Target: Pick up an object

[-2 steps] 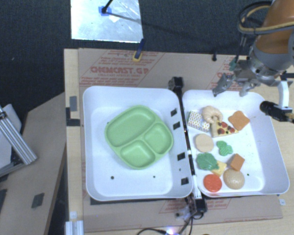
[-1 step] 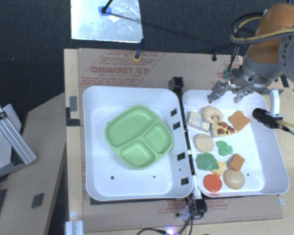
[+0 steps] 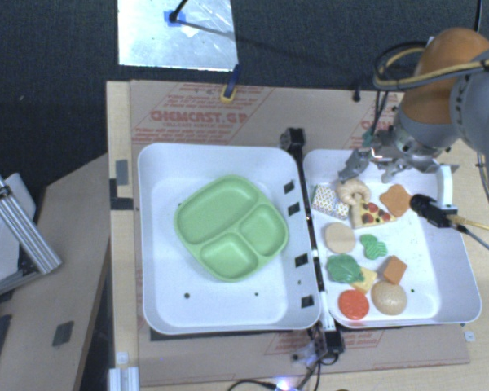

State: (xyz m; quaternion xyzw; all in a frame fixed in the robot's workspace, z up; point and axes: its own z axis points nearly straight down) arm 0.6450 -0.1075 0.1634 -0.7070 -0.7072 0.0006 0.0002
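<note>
Over the right bin (image 3: 456, 287), we see the jaws (image 3: 365, 160) hanging at the far rim, just above a pretzel (image 3: 354, 191); we cannot tell how wide they stand or whether they grip anything. Toy foods crowd that bin. In the left bin (image 3: 159, 243) sits a green tray (image 3: 231, 228).

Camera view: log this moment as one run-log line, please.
arm: over right bin rear | gripper: above toy food pile, nothing seen held | green divided plate: in left bin | pick: not yet done
</note>
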